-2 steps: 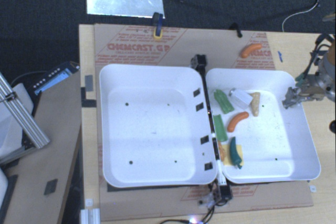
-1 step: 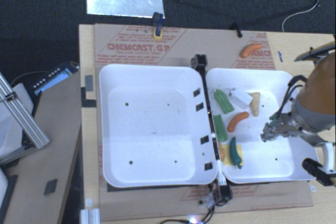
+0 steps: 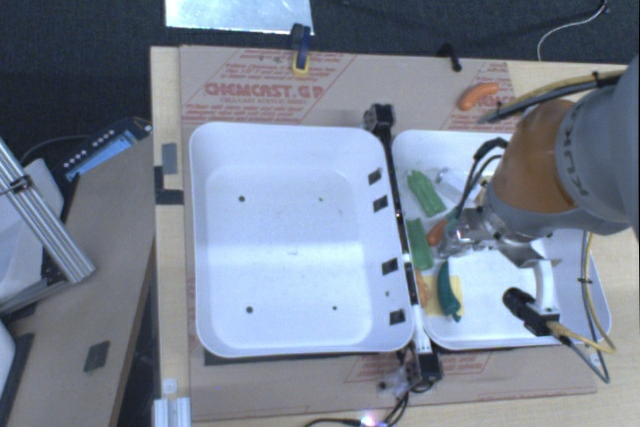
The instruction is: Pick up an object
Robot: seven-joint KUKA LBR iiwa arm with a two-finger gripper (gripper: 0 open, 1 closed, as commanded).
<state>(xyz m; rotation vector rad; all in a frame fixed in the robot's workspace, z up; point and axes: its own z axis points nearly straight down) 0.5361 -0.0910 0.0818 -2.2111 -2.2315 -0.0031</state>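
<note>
My gripper (image 3: 453, 241) is low in the right bin (image 3: 500, 287), near its left wall. Just left of it lie a small orange piece (image 3: 436, 233) and a green strip (image 3: 419, 245) along the wall. A longer green piece (image 3: 426, 192) rests farther back, with a pale object (image 3: 449, 181) beside it. In front of the gripper are a yellow item (image 3: 456, 291) and a dark teal item (image 3: 444, 283). The arm's grey and orange wrist (image 3: 540, 170) covers the bin's right part.
The left bin (image 3: 290, 235) stands beside the right one, with a black divider with clips (image 3: 392, 215) between them. An orange object (image 3: 478, 96) lies on the bench behind the right bin. A yellow and blue clamp (image 3: 300, 50) sits at the bench's back edge.
</note>
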